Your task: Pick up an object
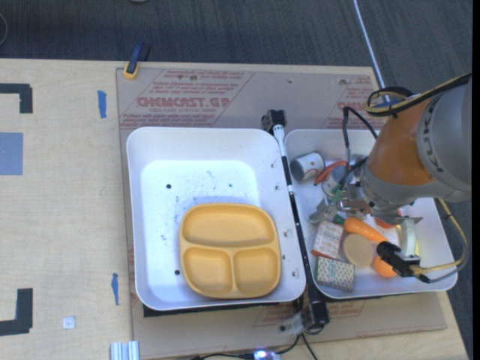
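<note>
The right bin holds a heap of small objects. Among them are a grey cup at its far left, an orange carrot, a tan round disc, a patterned packet and a speckled block at the near edge. My gripper is low over the bin's middle, just above the carrot and the packet. The grey wrist with its orange band hides most of the gripper, and nothing is visibly held.
The left bin holds a yellow divided plate in its near half. A black clamp sits at the far end of the wall between the bins. Cables loop around the wrist. Cardboard and a wooden bench lie under the bins.
</note>
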`<state>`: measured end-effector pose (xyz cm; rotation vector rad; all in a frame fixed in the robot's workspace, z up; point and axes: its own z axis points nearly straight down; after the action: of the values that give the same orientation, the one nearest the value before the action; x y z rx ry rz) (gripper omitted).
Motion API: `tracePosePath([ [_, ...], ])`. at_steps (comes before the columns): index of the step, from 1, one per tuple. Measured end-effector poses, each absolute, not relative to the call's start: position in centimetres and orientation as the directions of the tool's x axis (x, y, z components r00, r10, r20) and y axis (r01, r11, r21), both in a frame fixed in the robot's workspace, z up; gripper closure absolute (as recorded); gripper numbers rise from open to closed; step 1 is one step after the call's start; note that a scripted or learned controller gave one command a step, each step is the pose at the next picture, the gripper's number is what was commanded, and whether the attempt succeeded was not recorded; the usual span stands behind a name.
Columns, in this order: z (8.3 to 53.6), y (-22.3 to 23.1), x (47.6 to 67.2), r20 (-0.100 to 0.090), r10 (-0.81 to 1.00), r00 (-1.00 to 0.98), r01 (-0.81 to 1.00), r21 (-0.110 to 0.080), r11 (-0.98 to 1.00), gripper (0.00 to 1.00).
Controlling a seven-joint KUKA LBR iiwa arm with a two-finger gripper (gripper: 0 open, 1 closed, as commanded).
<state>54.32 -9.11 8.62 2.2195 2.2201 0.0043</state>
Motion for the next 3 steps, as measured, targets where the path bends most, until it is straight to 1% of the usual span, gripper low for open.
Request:
tracePosePath([
  [1, 8.6, -9.4, 57.0, -0.001, 1.0, 0.0, 1.0, 0.003, 0.0, 0.0],
  [2, 9.7, -9.4, 57.1, -0.001, 1.0, 0.0, 1.0, 0.008, 0.0, 1.0],
  [3, 9.7, -9.4, 57.1, -0.001, 1.0, 0.001, 1.0, 0.008, -0.001, 0.0],
])
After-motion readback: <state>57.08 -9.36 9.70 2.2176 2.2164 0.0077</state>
